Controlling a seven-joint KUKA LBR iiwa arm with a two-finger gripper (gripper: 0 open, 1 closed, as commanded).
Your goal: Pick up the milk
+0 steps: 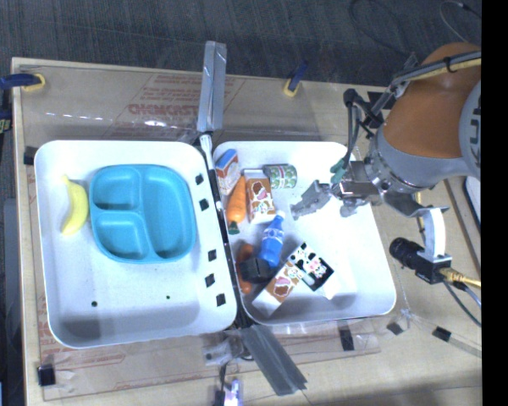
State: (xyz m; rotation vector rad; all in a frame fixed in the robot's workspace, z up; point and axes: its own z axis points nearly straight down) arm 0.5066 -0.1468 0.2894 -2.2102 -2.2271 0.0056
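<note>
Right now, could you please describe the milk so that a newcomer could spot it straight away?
Look in the right bin, near its front edge. The milk is the carton lying there, right of the blue bottle. Its black-and-white cow patches set it apart from the brown carton further back.

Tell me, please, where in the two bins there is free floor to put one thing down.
Left bin: bare floor in front of the blue tray, up to the near wall. Right bin: bare floor between the gripper and the cow-patterned carton, toward the right wall. Crowded: the cartons, can and bottle along the divider.
</note>
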